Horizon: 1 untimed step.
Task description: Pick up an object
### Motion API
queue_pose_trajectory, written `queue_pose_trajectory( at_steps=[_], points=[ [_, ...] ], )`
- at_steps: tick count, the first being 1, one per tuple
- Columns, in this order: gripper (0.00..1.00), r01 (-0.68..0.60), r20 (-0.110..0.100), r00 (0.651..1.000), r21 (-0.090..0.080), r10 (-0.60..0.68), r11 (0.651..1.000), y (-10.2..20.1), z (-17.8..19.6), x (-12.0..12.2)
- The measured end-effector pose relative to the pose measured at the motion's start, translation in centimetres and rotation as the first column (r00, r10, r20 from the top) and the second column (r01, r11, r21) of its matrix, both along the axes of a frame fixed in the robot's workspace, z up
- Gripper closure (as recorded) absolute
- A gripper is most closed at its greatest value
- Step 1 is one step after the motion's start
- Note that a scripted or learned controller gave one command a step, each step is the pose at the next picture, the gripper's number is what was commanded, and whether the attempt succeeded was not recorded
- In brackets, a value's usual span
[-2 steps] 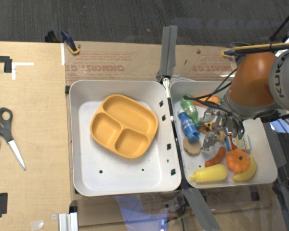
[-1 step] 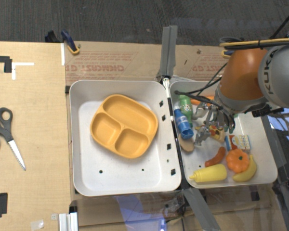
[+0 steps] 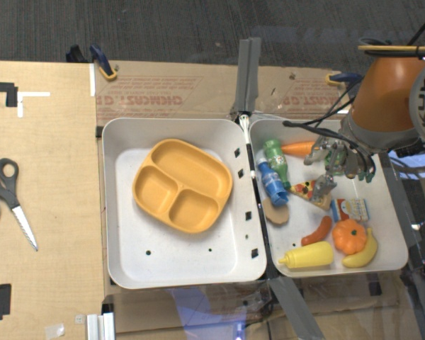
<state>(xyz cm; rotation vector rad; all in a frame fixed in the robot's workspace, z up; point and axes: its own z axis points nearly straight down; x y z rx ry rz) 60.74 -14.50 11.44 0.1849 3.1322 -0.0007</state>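
Your claw [image 3: 331, 167]: hovering in right white bin [image 3: 393, 211], finger state unreadable. Multicoloured toy slice [image 3: 313, 190]: touching claw tip. Orange plastic pumpkin [image 3: 350, 237]: below claw. Yellow squeeze bottle [image 3: 308, 256]: left of pumpkin.

The left bin [image 3: 120, 211] has open white floor along its lower part and left side; the orange divided plate [image 3: 183, 185] fills its centre. The right bin [image 3: 389, 211] is crowded: a green bottle [image 3: 274, 156] and blue bottle [image 3: 272, 181] stand along its left wall, a wooden spoon [image 3: 275, 211] below them, and a yellow squeeze bottle [image 3: 308, 256], red sausage [image 3: 316, 231], orange pumpkin [image 3: 349, 236] and banana [image 3: 363, 253] block the lower edge. Bare floor shows at the right bin's upper middle, under the gripper [image 3: 334, 163], beside a carrot [image 3: 298, 148]. The arm [image 3: 386, 98] covers the frame's upper right.
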Motion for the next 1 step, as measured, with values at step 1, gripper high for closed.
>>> queue_pose_trajectory(
  at_steps=[1],
  points=[
    [0.00, 0.194, -0.033, 0.980, 0.001, -0.194, 0.981, 0.35, -2.20, 4.23]
  ],
)
